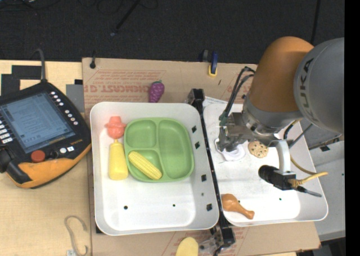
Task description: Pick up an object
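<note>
Item: end effector (228,143), low over the far-left corner of the right bin (264,207), close to the wall shared with the left bin (146,207). Opening: wide or narrow cannot be told, since the wrist body hides it. Nothing is seen to be held.

Candidates in the right bin:
- white piece (237,154), flat, directly under or just beside the end effector, likely the target
- cookie (257,148), just right of the white piece, apparently apart from it
- drumstick (237,206), near-left corner, well apart

Contents of the left bin:
- green plate (171,148) with corn (145,165) in its near compartment
- yellow bottle (117,161) touching the plate's left rim
- pink item (115,127) at the far-left corner

Risks, as judged:
- The white piece looks thin and pale against the white floor, so a closing grip may scrape over it and come up empty
- The bin wall is near, so a small drift left may strike the rim rather than the piece
- The cookie sits close, so a wide approach may nudge it, or pinch both together and drop one
</note>
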`<action>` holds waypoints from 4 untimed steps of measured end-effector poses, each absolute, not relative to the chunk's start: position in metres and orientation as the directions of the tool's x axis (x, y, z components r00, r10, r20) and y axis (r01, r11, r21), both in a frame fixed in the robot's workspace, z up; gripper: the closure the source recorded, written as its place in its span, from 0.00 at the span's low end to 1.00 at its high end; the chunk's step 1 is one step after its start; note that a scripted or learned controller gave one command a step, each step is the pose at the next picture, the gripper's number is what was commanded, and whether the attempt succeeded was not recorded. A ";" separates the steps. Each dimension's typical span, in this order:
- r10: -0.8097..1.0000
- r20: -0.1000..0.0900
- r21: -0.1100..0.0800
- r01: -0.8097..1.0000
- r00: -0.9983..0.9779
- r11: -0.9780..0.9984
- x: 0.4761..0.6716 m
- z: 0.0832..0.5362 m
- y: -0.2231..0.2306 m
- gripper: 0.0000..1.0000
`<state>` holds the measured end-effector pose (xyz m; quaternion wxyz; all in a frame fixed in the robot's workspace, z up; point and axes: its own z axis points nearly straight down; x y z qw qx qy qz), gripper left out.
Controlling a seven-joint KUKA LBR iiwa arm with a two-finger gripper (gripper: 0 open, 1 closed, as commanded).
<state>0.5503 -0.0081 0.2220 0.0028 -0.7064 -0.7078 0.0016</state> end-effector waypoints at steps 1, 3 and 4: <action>1.000 0.002 -0.006 1.000 -0.003 0.003 0.529 0.220 0.041 1.00; 1.000 -0.001 -0.006 1.000 0.000 0.000 0.502 0.216 0.068 1.00; 1.000 0.000 -0.005 1.000 0.000 0.000 0.501 0.219 0.063 1.00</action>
